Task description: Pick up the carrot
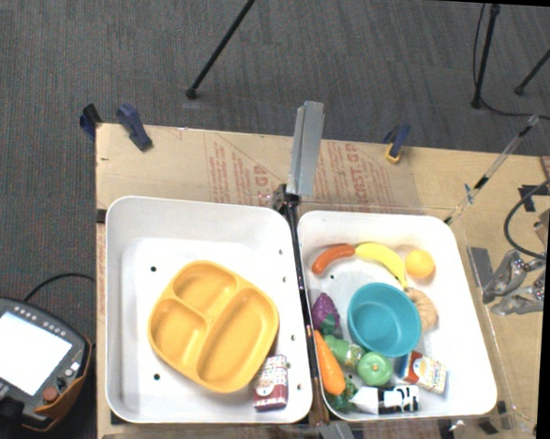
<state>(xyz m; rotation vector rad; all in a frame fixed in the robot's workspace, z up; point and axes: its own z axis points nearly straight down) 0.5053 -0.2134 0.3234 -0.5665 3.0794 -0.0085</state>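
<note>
Orange and tapered, the carrot (329,366) is what I am after, and from how things lie the job is at its first step: the approach, with nothing grasped yet. My claw (520,278), as best I can make it out, is the grey metal shape at the bench's right side, just outside the right bin (461,341). Whether it is wide or narrow I cannot tell; it is too small and blurred.

From the claw, the carrot lies well away across the bin, toward the view's left and nearer the front edge. It rests lengthwise along the far wall from me, close to the front corner on that side. Between us sits the teal bowl (383,317), and a green apple (374,367) lies just beside the carrot on my side.

I judge the next move calls for crossing above the bowl, then descending over the carrot's middle and closing across its narrow width. The wall and the neighbouring toys leave little room. A curved orange sausage (332,257) farther back could be mistaken for it.
</note>
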